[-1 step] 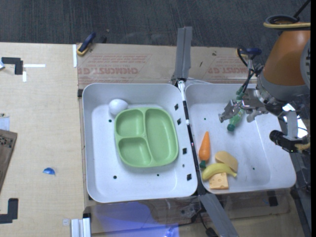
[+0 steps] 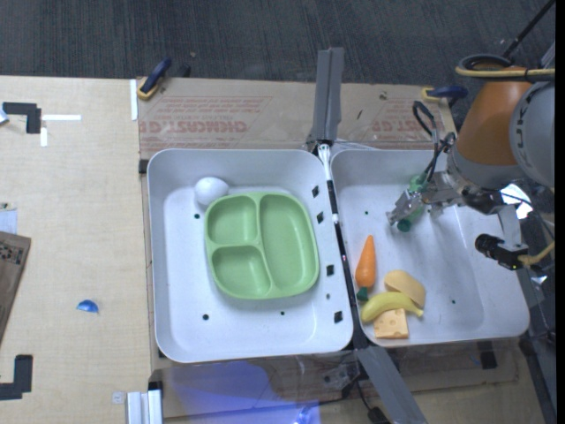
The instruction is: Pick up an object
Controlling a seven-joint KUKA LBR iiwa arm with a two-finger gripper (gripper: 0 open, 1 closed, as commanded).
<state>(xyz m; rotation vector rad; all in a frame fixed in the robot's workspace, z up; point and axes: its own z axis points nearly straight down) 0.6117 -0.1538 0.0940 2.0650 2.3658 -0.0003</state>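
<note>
One carrot (image 2: 365, 261), one banana (image 2: 388, 305), one green tray (image 2: 261, 245); hand (image 2: 404, 216) possibly pinching something green, cannot tell.

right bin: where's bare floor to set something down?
Bare floor lies right of the carrot and banana, out to the right bin wall. The near-left corner is crowded: carrot, banana, cheese wedge. The claw hangs over the far-left part.

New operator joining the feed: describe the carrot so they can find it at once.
Look at the right-hand white bin, near its left wall. The carrot lies lengthwise there, just above a banana. It is the one orange, tapered piece; its neighbours are yellow.
</note>
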